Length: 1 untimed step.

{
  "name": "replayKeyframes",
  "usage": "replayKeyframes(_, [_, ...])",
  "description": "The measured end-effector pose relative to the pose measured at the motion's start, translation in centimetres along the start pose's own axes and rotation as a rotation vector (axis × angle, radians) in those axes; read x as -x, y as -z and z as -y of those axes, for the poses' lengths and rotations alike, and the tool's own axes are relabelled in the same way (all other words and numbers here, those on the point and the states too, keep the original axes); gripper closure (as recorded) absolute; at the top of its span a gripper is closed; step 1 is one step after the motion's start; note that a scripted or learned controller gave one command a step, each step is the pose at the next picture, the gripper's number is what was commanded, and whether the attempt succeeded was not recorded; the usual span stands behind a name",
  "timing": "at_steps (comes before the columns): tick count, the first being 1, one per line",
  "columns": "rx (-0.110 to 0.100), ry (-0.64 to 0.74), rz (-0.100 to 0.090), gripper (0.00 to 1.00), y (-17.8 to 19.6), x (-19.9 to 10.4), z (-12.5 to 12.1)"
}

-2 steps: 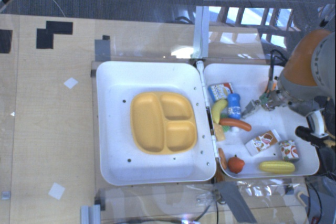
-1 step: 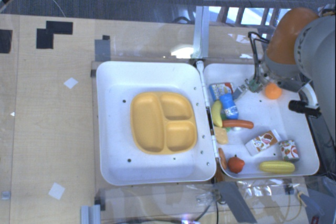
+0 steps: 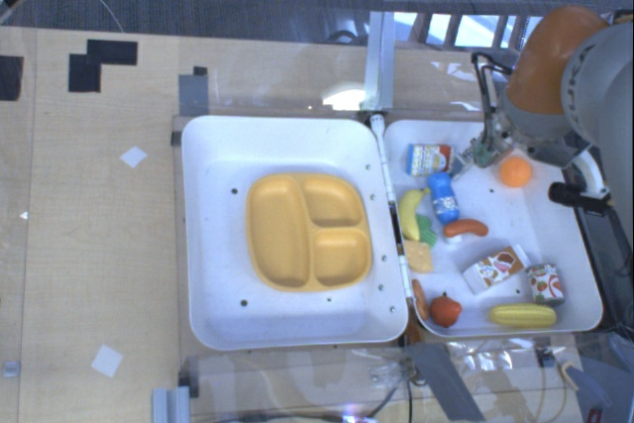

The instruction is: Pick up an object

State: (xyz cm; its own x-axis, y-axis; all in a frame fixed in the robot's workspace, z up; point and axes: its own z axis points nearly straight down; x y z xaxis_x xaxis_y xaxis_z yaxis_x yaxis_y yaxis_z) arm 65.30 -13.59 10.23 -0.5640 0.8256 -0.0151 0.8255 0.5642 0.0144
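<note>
1. In the right bin (image 3: 586, 258), towards its far edge, I find the gripper (image 3: 484, 152) low over the floor, between a small white carton (image 3: 429, 158) on its left and an orange ball (image 3: 515, 172) on its right. The arm (image 3: 555, 74) reaches in from the far right.
2. I cannot tell the state of the tool: it is small and dark against the bin, so no reading is given.
3. Nothing is visibly held. I judge the task to be at the approach step, with no pick made.
4. Candidate objects all lie in the right bin: the carton and ball by the gripper; a blue bottle (image 3: 443, 196) just nearer; a yellow banana (image 3: 410, 214) by the left wall; a sausage (image 3: 466, 229) mid-bin; a larger carton (image 3: 495, 269), a small can (image 3: 545, 282), a tomato (image 3: 446, 310) and a second yellow piece (image 3: 522, 315) along the near side.
5. The left bin (image 3: 213, 243) bears a yellow divided plate (image 3: 307, 231), well apart from the gripper.
6. My judgement: the next move calls for settling on one target, most likely the carton or the ball, centring on it and closing squarely. The ball may roll away; neighbours are close.
</note>
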Motion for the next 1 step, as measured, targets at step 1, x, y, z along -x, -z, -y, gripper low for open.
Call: replayKeyframes(1, [0.0,0.0,0.0,0.0,-0.04,-0.03,-0.01])
